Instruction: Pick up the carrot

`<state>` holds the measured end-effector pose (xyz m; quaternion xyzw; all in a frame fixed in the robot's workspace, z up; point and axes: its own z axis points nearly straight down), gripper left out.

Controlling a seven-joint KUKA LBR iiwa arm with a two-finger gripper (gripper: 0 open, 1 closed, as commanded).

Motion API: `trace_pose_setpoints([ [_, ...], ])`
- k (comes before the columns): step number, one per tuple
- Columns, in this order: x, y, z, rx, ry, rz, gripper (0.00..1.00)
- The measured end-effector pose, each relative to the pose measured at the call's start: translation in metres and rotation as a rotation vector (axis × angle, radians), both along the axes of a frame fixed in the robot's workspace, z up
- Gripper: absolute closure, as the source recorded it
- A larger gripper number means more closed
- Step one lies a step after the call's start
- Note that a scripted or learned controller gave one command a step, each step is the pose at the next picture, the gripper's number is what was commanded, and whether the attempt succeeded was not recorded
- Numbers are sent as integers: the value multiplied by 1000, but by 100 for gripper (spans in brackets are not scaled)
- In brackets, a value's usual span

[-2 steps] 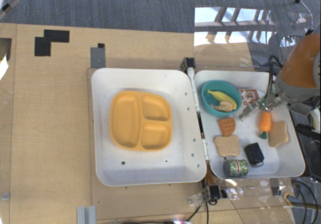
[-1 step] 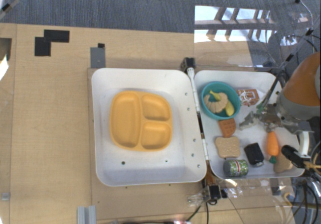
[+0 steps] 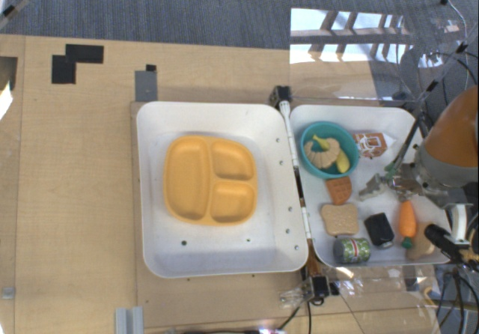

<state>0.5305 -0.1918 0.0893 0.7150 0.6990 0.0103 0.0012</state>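
The carrot (image 3: 406, 220) is lying upright in the right bin (image 3: 352, 265), lower right of the frame, just right of a black block (image 3: 379, 229). The gripper (image 3: 385, 179) is hovering just above and left of it, near the orange cracker (image 3: 339, 190); whether it's gripping anything, I cannot tell. A yellow tray (image 3: 209, 179) is sitting in the left bin (image 3: 217, 257)
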Motion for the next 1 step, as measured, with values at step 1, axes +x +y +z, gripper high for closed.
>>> trace_pose_setpoints([
  [1,-37,-7,1,-19,-1,459,0],
])
